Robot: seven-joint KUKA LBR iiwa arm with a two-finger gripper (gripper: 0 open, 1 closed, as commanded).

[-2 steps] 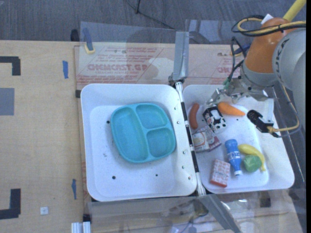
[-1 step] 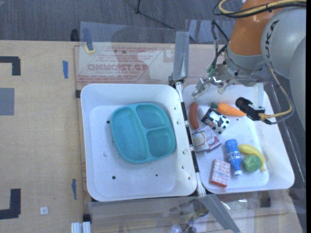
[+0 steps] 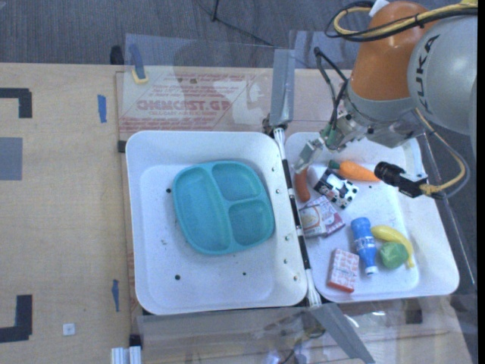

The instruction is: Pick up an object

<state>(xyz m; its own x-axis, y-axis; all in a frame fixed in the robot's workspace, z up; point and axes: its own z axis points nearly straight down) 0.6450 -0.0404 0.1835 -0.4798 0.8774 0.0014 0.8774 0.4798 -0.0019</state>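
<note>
The right bin (image 3: 436, 268) holds several small items: an orange carrot (image 3: 358, 171), a black-and-white spotted toy (image 3: 337, 189), a brown sausage (image 3: 302, 184), a flat packet (image 3: 319, 217), a blue bottle (image 3: 364, 245), a yellow banana (image 3: 392, 236), a green piece (image 3: 392, 255) and a red-and-white box (image 3: 343, 270). My gripper (image 3: 331, 139) hangs over the bin's back left part, just behind the carrot and the spotted toy. The arm's orange band and grey wrist sit above it.
The left bin (image 3: 151, 279) carries a teal divided plate (image 3: 223, 206) in its middle. A black cylindrical part with a yellow cable (image 3: 399, 176) juts over the right bin beside the carrot. A metal divider runs between the bins.
</note>
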